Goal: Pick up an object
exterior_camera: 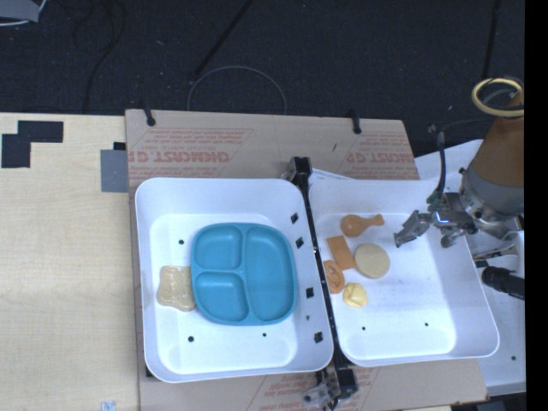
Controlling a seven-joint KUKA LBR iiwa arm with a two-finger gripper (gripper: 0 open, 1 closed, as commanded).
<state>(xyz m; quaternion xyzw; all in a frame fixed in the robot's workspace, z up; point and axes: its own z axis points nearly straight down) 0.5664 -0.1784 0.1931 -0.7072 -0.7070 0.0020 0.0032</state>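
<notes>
The right bin point(462, 315) holds several toy food pieces in its left half. A tan drumstick point(361, 224) lies furthest back, with an orange slab point(341, 252) and a round beige disc point(372, 260) in front of it. Nearer the front are a small orange ring-shaped piece point(332, 276) and a yellow lump point(354, 295). My gripper point(431, 232) hangs over the right bin's back right part, to the right of the disc and drumstick. Its fingers stand apart with nothing between them.
The left bin point(163, 204) holds a blue divided plate point(242, 273) with a beige bread-like piece point(175, 288) touching its left side. A black divider point(310, 255) runs between the bins. The grey and orange arm point(501, 169) enters from the right.
</notes>
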